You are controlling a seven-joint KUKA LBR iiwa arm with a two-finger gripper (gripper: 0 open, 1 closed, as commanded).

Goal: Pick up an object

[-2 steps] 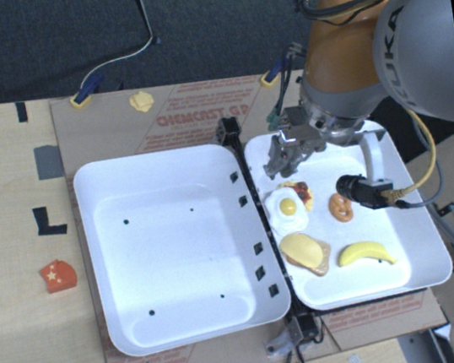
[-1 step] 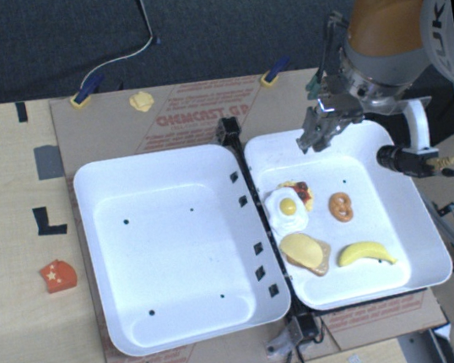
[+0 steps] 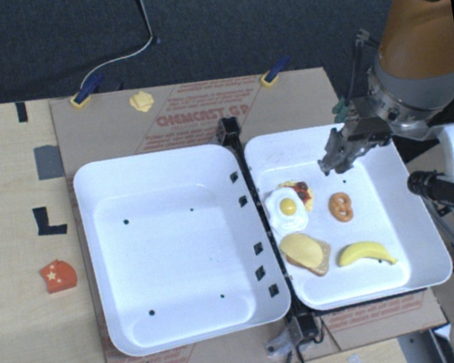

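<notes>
The right bin (image 3: 413, 275) holds a fried egg (image 3: 288, 209), a small red-and-yellow item (image 3: 299, 188) partly behind the egg, a brown pretzel (image 3: 341, 207), a tan bread-like piece (image 3: 306, 253) and a yellow banana (image 3: 365, 254). My gripper (image 3: 335, 161) hangs over the upper part of the right bin, above and slightly right of the egg, just up from the pretzel. Nothing is seen between its dark fingers.
The left bin (image 3: 99, 239) adjoins the right one along a black clipped seam. A red toy (image 3: 59, 275) lies on the bench at left. A yellow scrap (image 3: 142, 102) sits on the cardboard behind the bins. A cable (image 3: 130, 55) runs at the back.
</notes>
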